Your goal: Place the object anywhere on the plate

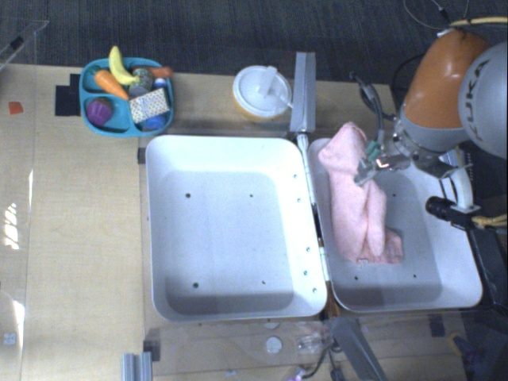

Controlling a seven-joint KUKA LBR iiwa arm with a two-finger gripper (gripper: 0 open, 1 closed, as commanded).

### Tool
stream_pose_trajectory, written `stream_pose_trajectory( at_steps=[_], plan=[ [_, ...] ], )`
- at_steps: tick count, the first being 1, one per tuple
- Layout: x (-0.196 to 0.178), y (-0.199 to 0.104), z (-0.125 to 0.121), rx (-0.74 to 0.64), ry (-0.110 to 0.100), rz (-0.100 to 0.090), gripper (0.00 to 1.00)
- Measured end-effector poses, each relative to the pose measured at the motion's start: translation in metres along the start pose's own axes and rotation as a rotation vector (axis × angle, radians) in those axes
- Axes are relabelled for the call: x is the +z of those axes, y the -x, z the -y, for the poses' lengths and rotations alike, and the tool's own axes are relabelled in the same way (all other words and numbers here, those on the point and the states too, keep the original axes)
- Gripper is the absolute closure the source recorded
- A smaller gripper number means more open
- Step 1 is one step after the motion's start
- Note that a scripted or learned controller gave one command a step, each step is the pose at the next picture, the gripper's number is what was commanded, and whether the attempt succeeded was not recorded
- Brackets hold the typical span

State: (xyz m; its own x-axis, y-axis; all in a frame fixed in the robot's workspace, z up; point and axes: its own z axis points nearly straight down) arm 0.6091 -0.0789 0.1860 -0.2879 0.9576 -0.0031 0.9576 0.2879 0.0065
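Pink towel (359, 205) lies crumpled in right bin (444, 292), along its left side. Claw (371, 165) at towel's upper end, right of frame centre; clenched or released, cannot tell. Left bin (230, 228) alongside on tabletop (71, 236).

Two bins sat side by side on the counter (79, 236): left bin (230, 228), right bin (444, 268). A cloth (357, 205) lay in the right bin, along its left side, running from the far corner toward the middle. The gripper (371, 165) hung over the cloth's far end. Behind the left bin stood a lidded cup (262, 91). Further left, a divided tray (123, 95) held a toy banana (121, 66) and other small items.
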Motion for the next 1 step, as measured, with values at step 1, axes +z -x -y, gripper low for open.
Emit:
stream_pose_trajectory(
  at_steps=[1],
  plan=[
    [-0.0402,-0.0006,-0.0031,-0.008,0.002,0.0,1.0]
  ],
)
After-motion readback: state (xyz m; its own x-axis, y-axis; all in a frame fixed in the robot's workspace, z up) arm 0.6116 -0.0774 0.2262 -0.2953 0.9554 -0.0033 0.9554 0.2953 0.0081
